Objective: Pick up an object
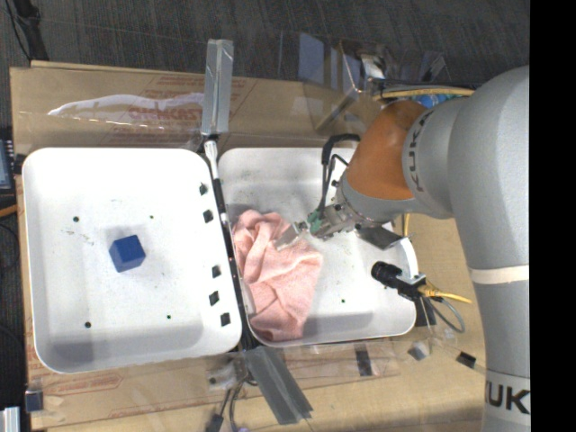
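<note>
Camera view gives you a crumpled pink cloth towel (274,273) lying folded and rumpled against the left wall of the right-hand shallow white bin (360,327). At the cloth's upper right edge sits the two-finger gripper (301,230); you cannot tell whether it is spread or pinching. Over in the left-hand shallow white bin (54,241) rests a small blue cube (127,252). Faint red print on the cardboard (108,106) behind is unreadable.

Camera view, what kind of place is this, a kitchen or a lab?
Most likely a robotics lab. A grey industrial arm reaches over two white bins on a cardboard-covered bench; they hold a blue cube and a pink cloth.
</note>
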Controlling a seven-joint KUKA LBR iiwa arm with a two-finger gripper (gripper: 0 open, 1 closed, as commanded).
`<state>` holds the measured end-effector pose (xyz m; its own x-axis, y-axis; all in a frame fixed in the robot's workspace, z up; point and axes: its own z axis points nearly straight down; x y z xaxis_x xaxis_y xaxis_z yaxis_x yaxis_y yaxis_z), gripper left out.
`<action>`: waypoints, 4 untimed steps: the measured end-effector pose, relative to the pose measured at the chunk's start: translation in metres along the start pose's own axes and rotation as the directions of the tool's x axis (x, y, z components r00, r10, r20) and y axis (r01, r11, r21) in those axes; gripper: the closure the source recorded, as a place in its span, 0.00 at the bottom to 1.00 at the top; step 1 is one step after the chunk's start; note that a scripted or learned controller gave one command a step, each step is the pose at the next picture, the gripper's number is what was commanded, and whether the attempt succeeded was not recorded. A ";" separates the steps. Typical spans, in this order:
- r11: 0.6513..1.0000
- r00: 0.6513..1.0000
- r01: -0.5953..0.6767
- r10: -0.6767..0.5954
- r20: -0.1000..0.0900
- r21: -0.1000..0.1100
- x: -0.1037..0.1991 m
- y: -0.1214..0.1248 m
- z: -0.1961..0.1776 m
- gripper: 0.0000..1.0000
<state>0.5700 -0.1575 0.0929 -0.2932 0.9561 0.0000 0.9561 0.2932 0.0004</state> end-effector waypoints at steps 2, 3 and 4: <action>0.989 0.989 0.147 -0.147 0.002 0.001 0.050 0.033 -0.010 1.00; 0.997 0.997 0.078 -0.078 0.000 0.000 0.102 0.067 -0.139 1.00; 0.998 0.998 0.059 -0.059 -0.002 0.006 0.020 0.069 -0.032 1.00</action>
<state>0.6301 -0.1178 0.1247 -0.3489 0.9372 0.0018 0.9371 0.3489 -0.0052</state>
